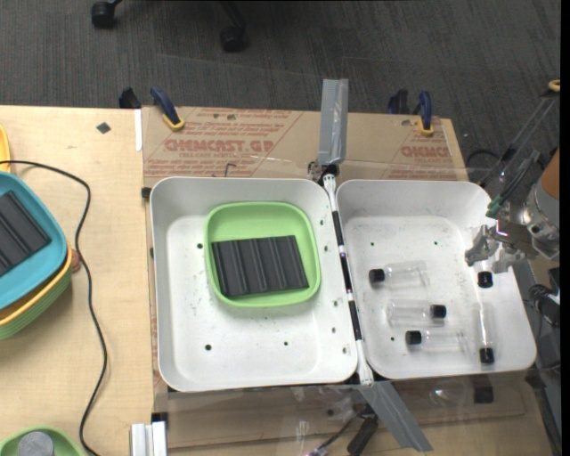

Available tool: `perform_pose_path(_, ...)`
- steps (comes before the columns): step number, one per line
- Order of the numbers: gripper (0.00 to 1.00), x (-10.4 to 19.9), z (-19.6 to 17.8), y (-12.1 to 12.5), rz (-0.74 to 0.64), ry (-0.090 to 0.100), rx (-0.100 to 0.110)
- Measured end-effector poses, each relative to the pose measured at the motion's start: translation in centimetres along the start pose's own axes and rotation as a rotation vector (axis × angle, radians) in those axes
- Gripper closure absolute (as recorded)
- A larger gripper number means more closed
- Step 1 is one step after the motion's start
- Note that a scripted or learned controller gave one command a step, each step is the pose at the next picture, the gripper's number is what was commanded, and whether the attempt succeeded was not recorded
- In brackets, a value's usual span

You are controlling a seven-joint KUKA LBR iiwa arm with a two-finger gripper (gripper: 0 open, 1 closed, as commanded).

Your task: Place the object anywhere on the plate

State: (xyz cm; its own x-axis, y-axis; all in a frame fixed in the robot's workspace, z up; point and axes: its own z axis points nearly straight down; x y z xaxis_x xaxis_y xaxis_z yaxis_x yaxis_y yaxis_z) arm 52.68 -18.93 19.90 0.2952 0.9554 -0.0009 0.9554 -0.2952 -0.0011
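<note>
Nothing sits on the green plate [260, 258] left of the middle yet, the little clear tubes [415, 313] lie lower right, and I cannot tell what the claw [488, 246] at the right edge is doing.

Dark grey ribbed carpet floor [294, 44] across top, with black chair casters [105, 12] on it. Light wood bench top [89, 294] at left. Brown cardboard sheet [240, 138] with red print lies under the bins, held by blue-and-yellow clamps [166, 107] at its back edge. Black cable [89, 267] snakes over the wood. Even, diffuse light, soft shadows.
</note>
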Motion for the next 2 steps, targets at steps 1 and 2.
perform_pose_path(1,0.00,0.0,0.0,0.0,0.000,0.000,0.000)
perform_pose_path(2,0.00,0.4,-4.7,-2.3,0.227,-0.002,0.000)
